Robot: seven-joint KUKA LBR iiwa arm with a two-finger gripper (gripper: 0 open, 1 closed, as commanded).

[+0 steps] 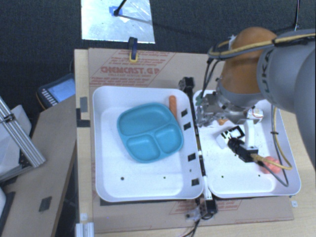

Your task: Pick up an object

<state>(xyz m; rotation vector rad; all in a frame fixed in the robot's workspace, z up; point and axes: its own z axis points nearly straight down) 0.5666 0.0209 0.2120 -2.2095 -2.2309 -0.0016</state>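
Note:
My gripper (204, 115) hangs low over the left side of the right bin (237, 184), close to the wall between the two bins. A small white object with a red mark (255, 114) lies just right of the wrist, partly hidden by the arm. An orange-pink object (270, 165) rests near the bin's right front corner. In the left bin (106, 177) a blue divided plate (149, 132) lies in the middle, and an orange carrot-like stick (173, 106) sits at its far right corner.
The grey arm with its orange band (249, 63) covers the far part of the right bin. A brown cardboard sheet (133, 65) lies under both bins. A dark tablet (55, 93) sits off to the left.

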